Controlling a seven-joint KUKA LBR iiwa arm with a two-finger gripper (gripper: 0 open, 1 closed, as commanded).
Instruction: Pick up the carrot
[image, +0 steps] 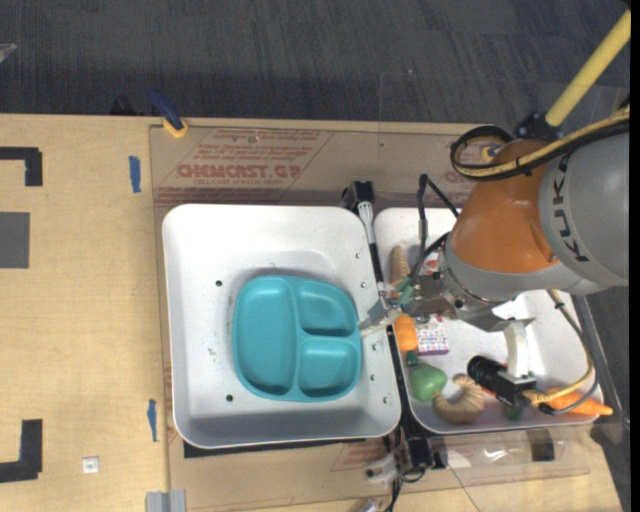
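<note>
the carrot (405, 333) is seen as a small orange piece in the right bin (575, 345), hard against the bin's left wall, just under the jaws (398, 300). whether the jaws are released or clenched cannot be told; the wrist and cabling cover them, and no part of the carrot is seen between them.

risks noted:
- the carrot is crowded by a purple-and-white packet (432, 342) touching its right side and a green round item (427, 381) just below; one of these may be taken instead, or the carrot pushed aside.
- the bin wall and the rim of the left bin (190, 300) lie beside the carrot; one jaw may land on the rim and block closure.
- a second orange item (575, 403) lies at the right bin's lower right corner, well apart; it may be confused with the target.
- the teal divided plate (295, 340) in the left bin is judged out of the way.
</note>
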